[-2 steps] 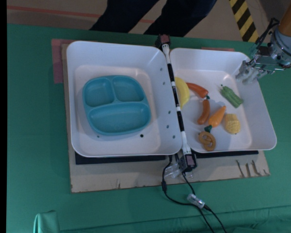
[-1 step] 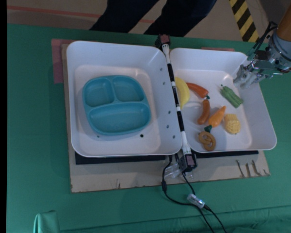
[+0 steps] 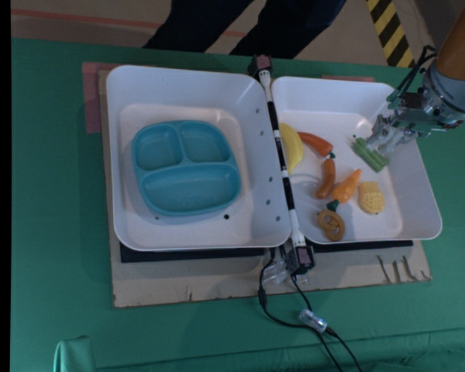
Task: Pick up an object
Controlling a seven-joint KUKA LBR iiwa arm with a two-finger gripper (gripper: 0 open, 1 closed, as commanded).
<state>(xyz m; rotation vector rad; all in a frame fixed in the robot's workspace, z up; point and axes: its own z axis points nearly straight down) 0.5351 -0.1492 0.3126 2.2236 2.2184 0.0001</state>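
Observation:
The right bin (image 3: pixel 418 208) holds several toy foods: a green ridged piece (image 3: pixel 370 155), a yellow banana-like piece (image 3: pixel 292 146), a red chili (image 3: pixel 316 141), an orange pepper (image 3: pixel 326 177), a carrot (image 3: pixel 346 186), a yellow corn cob (image 3: pixel 371 198) and a brown pretzel (image 3: pixel 331 223). My gripper (image 3: pixel 392 139) hangs over the bin's right side, just up and right of the green piece. It looks open, with nothing between its fingers.
The left bin (image 3: pixel 116 130) carries a blue divided plate (image 3: pixel 186 167). A black hinge strip (image 3: pixel 280 157) runs between the bins. Cables (image 3: pixel 310 320) trail off the front of the board. A person's legs (image 3: pixel 248 10) stand behind the bench.

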